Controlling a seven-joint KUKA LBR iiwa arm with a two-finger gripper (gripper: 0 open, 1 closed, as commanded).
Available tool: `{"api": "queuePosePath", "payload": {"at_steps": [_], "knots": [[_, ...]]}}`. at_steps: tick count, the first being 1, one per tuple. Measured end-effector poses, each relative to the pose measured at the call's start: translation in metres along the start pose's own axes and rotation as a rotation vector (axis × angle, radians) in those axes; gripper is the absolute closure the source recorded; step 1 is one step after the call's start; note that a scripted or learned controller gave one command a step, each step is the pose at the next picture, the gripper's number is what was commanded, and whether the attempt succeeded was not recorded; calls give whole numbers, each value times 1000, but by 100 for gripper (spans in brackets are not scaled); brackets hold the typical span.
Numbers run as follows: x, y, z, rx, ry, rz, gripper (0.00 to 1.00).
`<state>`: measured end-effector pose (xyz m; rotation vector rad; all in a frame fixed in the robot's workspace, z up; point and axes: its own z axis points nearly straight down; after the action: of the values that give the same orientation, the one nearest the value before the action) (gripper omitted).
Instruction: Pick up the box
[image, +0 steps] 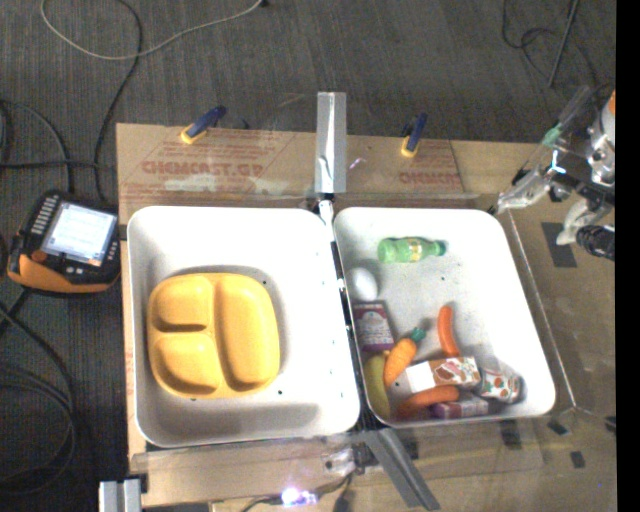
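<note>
The box (443, 375) is a small white and red carton lying near the front of the right bin (520, 300), among carrots and other play food. A darker maroon packet (372, 325) lies near the bin's left wall. The arm's wrist and gripper (583, 215) hang at the far right, outside the right bin and well away from the box, past its back right corner. Nothing shows between the fingers.
Also in the right bin are a green bottle (410, 249), a white egg (363, 284), carrots (400, 358), a sausage (447, 330) and a small can (500, 385). A yellow divided plate (213, 333) lies in the left bin (140, 260). A teach pendant (65, 240) lies off the bench at left.
</note>
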<state>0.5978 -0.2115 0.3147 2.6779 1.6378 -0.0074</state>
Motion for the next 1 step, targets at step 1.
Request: {"api": "queuePosePath", "payload": {"at_steps": [1], "knots": [[5, -91, 95, 3, 5, -233, 0]]}}
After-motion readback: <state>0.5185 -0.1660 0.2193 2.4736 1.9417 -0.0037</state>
